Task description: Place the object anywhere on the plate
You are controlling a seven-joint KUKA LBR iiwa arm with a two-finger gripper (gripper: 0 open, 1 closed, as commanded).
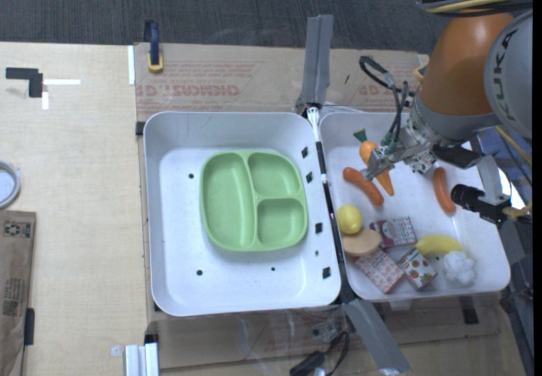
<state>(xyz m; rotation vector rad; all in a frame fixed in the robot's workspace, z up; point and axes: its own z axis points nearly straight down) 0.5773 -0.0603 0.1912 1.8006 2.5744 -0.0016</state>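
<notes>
The carrot you want still lies in the right bin, well apart from the green plate in the left bin, with the hand right over it, its grip impossible to tell, so the placing remains undone.

I am seeing even, bright overhead lighting across the scene. The left bin is reading near-white, its rim lightly washing out along the front edge. Inside that bin, the green plate is casting only a faint, soft shadow around its outline. Above the bin, the dark floor is showing coarse grain. Overall focus is looking slightly soft, and small items right of the bin are blurring together.
</notes>
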